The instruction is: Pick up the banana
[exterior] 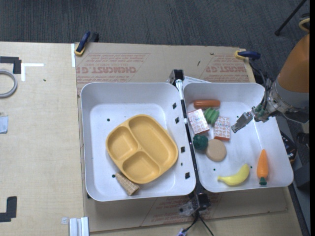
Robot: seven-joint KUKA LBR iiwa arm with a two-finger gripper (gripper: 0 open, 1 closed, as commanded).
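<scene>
The banana (235,175) lies untouched at the right bin's (275,181) near edge, beside the carrot (263,165). The gripper (242,122) hovers well apart above; whether spread or pressed together, I cannot tell. Judged an approach step: the next move calls for travel toward the banana, then descent.

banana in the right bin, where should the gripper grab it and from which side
Probably grip the banana at its thick middle, coming straight down from above. It lies flat on the bin floor, curved, near the front wall, so close across its width. The carrot beside it leaves little room there.
</scene>
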